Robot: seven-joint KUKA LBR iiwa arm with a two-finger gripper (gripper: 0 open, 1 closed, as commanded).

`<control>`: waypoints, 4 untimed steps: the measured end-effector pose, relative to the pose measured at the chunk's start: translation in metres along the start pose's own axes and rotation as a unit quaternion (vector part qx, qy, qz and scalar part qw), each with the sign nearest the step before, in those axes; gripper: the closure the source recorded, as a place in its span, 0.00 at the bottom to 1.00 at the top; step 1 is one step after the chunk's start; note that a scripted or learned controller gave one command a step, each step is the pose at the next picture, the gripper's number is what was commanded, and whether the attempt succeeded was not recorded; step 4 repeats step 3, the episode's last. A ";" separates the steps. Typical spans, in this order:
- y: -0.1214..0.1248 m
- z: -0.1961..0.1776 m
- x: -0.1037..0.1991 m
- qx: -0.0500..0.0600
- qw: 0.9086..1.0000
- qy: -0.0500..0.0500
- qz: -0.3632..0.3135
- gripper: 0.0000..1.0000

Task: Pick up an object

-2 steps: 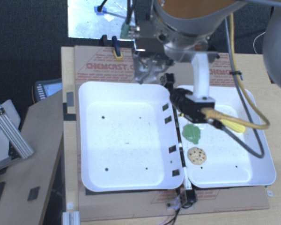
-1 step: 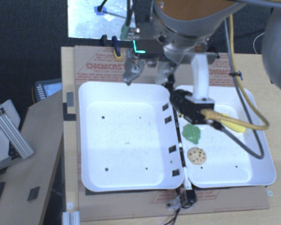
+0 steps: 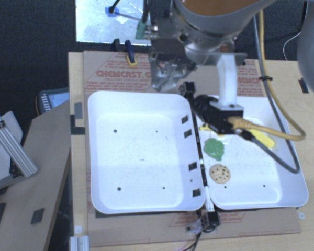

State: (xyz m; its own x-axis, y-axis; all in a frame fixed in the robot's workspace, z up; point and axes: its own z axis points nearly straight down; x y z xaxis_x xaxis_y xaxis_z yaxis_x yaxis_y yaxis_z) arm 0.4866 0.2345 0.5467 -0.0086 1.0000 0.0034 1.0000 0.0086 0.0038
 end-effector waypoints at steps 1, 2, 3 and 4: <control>0.000 -0.011 0.000 -0.001 1.000 0.001 -0.002 1.00; 0.000 0.120 -0.001 0.008 1.000 -0.005 0.004 1.00; 0.069 0.036 -0.002 -0.004 1.000 0.000 0.005 1.00; 0.069 0.036 -0.002 -0.004 1.000 0.000 0.005 1.00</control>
